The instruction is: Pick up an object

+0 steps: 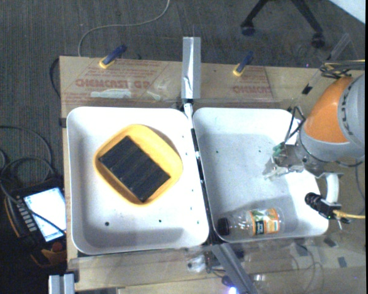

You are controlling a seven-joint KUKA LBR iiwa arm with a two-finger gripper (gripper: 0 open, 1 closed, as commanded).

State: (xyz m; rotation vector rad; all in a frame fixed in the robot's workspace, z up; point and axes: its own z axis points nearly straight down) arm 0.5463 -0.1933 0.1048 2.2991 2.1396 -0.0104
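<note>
Gripper [281, 163] hangs over the right bin [233, 133] near its right wall, and I cannot tell its state from here; the clear bottle [253, 222] lies on its side below it, well apart, along the front wall

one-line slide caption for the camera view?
KUKA gripper poised over right bin, clear bottle lying at its near edge; yellow dish holding black pad in left bin.
</note>
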